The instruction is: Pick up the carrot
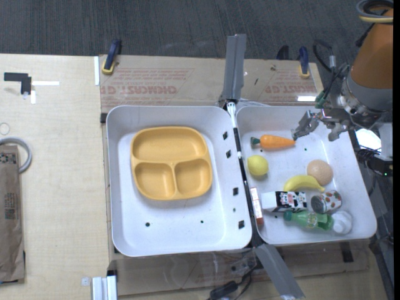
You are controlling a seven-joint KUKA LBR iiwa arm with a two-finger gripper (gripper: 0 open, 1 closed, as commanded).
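Here: two white bins (119, 186) side by side, yellow divided plate (170, 163) in the left one. Over the right bin's far corner, gripper (317, 127), fingers spread, pinching nothing. Just beside it, carrot (276, 142), lying flat, green end toward the divider, near a lemon (257, 165). Probably light, stiff, smooth, apt to roll; best pinched across its thick middle.

Before me the pale wooden surface (56, 167) carried two shallow white plastic bins side by side, the left bin (119, 186) touching the right bin (362, 186), on brown printed cardboard (156, 80).
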